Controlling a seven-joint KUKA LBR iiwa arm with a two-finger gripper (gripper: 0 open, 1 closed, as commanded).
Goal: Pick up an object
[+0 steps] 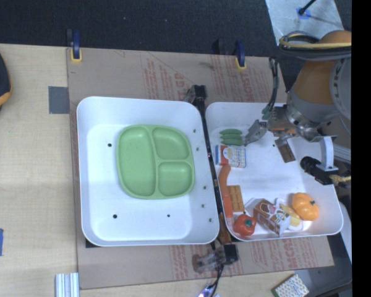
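My gripper (271,142) hangs over the back half of the right bin (331,228), open, and nothing shows between its fingers. One finger (256,131) points toward a green pea pod (230,136) just to its left; the other finger (285,151) sits to the right. Along the bin's left side lie a small printed carton (235,156), an orange carrot-like piece (224,174) and a brown waffle piece (234,198). At the front lie a red tomato (244,225), a brown and white packet (272,216) and an orange fruit (304,206).
The left bin (93,221) holds a green divided plate (154,161). A black clip (198,94) joins the bins at the back, and another clip (217,256) at the front. The arm's orange band (315,82) stands above the right bin's back right corner.
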